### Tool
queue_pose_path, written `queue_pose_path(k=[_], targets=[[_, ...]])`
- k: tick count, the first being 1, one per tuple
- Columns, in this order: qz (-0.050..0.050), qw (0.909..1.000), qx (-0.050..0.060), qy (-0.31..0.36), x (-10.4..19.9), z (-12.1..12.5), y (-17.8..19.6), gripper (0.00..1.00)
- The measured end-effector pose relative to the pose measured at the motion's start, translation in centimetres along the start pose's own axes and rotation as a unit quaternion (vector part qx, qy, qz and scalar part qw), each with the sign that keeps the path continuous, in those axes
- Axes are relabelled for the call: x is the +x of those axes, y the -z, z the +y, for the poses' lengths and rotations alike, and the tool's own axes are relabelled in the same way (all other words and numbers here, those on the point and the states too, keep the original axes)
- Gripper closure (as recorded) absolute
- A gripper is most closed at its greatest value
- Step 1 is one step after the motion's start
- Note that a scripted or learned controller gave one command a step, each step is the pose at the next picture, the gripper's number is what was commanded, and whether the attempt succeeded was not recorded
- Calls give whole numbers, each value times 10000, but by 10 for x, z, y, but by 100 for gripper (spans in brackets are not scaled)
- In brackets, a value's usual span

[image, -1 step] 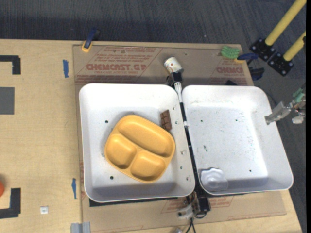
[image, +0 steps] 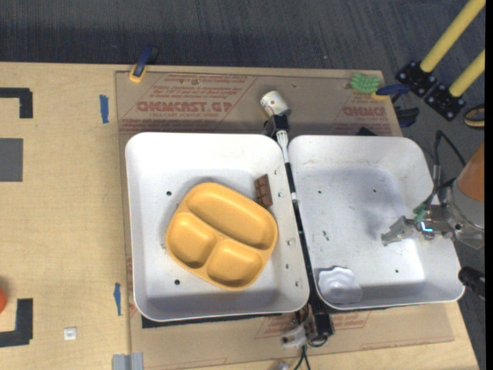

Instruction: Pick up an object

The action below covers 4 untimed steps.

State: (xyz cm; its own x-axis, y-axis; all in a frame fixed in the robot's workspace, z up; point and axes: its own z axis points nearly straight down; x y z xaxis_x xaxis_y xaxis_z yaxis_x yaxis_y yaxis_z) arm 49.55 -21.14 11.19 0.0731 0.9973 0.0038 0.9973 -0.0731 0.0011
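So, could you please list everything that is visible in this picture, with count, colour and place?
white bins: two, white, side by side on the bench
divided tray: one, yellow, three compartments, in the left bin
small block: one, brown, left bin, touching the tray's upper right edge
clear lid-like piece: one, transparent, front left corner of the right bin
cardboard sheet: one, brown with red print, under the bins
clamps: one yellow-blue at the cardboard's back left, one green at the back right
yellow poles: two, at top right
gripper: one, grey, over the right bin's right side; whether it is open I cannot tell
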Motion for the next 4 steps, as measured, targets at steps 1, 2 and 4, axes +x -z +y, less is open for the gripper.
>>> queue_pose_path(k=[1,2,4], targets=[[-23,10000,-17,-9,-1,1,10,100],[-6,10000,-7,-1,0,1,10,0],[-21,9845,0,-1753,16,-16,42,100]])
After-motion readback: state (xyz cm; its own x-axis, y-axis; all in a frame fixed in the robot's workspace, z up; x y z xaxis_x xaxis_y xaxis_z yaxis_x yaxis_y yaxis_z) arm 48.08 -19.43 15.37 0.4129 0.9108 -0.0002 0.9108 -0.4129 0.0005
